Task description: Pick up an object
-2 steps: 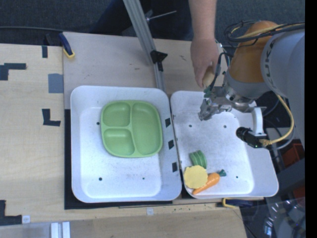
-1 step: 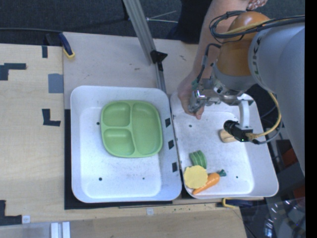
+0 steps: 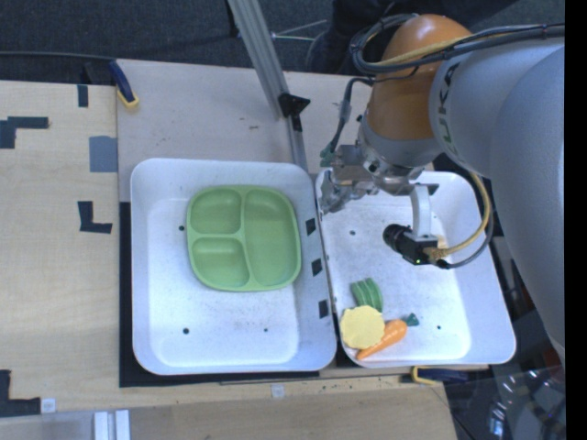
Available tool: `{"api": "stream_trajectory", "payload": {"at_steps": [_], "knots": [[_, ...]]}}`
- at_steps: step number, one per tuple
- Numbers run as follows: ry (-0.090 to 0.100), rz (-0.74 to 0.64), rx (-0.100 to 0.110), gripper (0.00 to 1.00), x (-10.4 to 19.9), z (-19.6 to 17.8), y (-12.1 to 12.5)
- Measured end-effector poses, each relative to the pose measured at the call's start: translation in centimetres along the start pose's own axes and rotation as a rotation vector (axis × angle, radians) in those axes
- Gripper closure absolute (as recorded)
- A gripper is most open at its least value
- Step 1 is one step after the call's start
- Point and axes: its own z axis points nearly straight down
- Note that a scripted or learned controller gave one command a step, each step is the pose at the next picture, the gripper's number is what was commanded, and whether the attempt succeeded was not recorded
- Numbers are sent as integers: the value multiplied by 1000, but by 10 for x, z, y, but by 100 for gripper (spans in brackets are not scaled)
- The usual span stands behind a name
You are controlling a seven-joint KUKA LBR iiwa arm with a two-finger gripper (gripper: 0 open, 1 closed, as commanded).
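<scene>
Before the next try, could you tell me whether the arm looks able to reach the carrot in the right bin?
Probably yes: the carrot lies uncovered near the right bin's front edge, beside a yellow piece.

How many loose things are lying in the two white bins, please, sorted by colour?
Green: 2, the divided plate in the left bin and the small green vegetable in the right bin.
Yellow: 1, the yellow piece.
Orange: 1, the carrot.
Total: 4.
</scene>
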Motion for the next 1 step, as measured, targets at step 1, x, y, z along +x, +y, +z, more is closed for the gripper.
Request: {"api": "stream_trajectory", "payload": {"at_steps": [1], "knots": [[0, -1, 2, 100, 56, -9, -4]]}}
